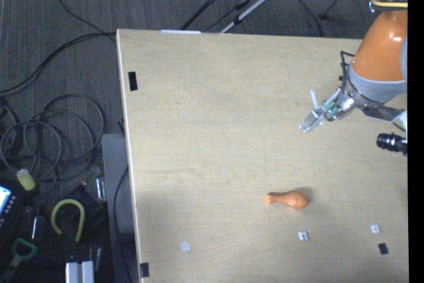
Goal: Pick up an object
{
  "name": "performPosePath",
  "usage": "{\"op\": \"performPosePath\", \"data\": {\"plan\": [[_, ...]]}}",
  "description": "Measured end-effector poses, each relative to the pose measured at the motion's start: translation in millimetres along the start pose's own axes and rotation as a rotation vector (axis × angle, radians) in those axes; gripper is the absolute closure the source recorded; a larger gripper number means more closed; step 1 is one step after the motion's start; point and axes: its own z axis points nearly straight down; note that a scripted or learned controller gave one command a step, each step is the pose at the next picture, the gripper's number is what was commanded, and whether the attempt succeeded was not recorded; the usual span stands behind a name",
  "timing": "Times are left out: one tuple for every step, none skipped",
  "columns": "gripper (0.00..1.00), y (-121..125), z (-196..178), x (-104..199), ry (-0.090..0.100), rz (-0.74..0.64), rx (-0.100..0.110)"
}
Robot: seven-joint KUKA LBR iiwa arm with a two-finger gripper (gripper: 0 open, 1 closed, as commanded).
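Pick not begun: orange object [289, 199] lies near desk [199, 142] front edge; claw [313, 113] apart, apparently released, ungrasping.

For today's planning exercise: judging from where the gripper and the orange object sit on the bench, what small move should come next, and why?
Probably move the gripper toward the near edge, over the orange object. The object lies alone on the bench, apart from the gripper and untouched.

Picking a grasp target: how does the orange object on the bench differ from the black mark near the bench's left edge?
The orange object is a raised, rounded body tapering to a neck at its left; the black mark is flat and rectangular. The orange object lies below the gripper, the black mark far to its left. Both sit on the wooden bench.
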Motion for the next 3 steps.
{"op": "performPosePath", "data": {"plan": [[1.0,58.2,1.9,40.4,0.002,0.058,-0.001],[1.0,95.3,-1.5,40.4,0.0,0.306,0.001],[1.0,57.7,28.6,14.4,0.0,-0.042,0.001]]}}
